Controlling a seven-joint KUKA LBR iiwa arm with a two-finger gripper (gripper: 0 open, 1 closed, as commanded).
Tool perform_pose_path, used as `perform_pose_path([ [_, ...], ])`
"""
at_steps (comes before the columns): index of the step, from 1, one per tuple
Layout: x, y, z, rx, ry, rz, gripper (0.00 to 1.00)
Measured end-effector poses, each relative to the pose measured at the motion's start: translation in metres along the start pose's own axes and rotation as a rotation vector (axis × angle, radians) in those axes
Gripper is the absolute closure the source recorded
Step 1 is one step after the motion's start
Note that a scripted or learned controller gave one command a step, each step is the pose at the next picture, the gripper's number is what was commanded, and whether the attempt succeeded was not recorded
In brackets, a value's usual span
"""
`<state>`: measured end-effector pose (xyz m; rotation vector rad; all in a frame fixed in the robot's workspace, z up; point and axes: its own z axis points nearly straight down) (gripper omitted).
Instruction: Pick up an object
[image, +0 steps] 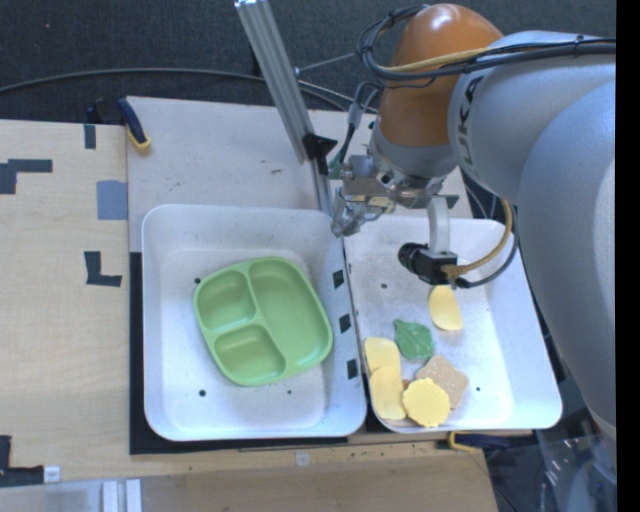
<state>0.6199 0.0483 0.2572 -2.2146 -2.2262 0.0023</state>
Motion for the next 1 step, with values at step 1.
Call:
perform_pose_path([
  [1, 0.0513, 0.0160, 0.0028, -0.001, 0.001, -0.001, 1.00],
])
